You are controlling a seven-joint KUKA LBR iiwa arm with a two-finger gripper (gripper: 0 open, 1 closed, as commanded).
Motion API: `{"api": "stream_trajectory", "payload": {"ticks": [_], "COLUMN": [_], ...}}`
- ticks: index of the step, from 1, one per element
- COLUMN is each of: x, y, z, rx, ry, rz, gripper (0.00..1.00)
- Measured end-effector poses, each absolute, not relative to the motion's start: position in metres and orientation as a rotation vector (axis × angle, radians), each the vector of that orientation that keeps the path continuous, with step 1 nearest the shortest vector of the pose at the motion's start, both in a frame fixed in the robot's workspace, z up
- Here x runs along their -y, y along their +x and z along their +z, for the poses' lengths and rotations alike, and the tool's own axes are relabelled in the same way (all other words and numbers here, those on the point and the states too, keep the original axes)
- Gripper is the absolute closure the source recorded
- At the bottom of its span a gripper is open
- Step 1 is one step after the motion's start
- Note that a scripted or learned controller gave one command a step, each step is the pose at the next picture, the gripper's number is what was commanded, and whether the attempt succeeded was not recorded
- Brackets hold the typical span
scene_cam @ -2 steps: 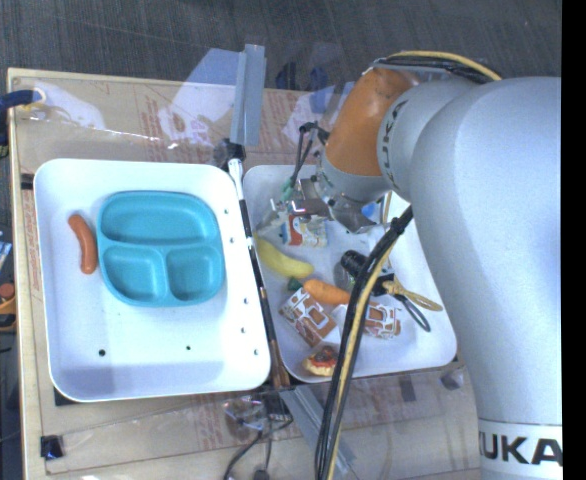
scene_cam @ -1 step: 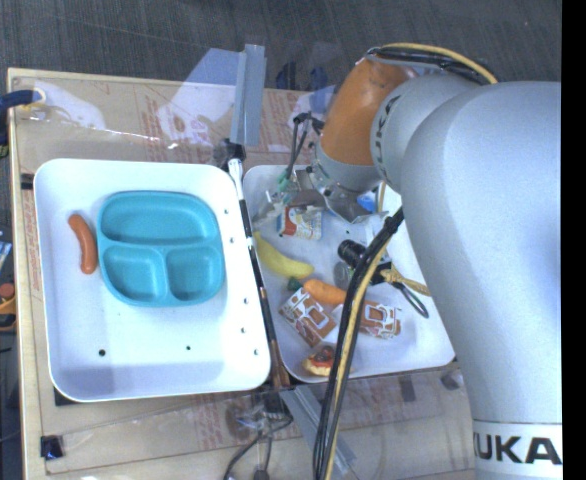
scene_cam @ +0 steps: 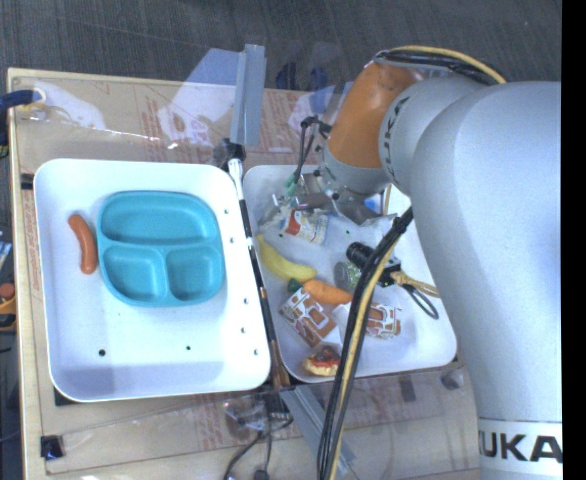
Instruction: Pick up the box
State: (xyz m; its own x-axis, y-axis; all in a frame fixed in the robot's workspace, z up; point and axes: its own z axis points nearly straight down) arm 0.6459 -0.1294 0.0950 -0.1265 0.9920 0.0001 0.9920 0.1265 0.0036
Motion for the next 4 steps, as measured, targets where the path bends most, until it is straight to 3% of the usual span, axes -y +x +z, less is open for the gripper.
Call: {"api": "stream_trajectory", "payload": {"ticks": [1, 2, 3, 4], "x": [0.134, 0.137, 0.143, 0.131], "y": [0.659, 0.640, 0.659, 0.658], "z": [0.095, 0.095, 0.094, 0.094], "rx": [-2.370, -2.384, -2.410, -2.412], "ry": [2.059, 2.040, 2.010, 2.008], "rz": [0.003, 0.004, 0.003, 0.001], "gripper": [0.00, 0.00, 0.00, 0.00]}}
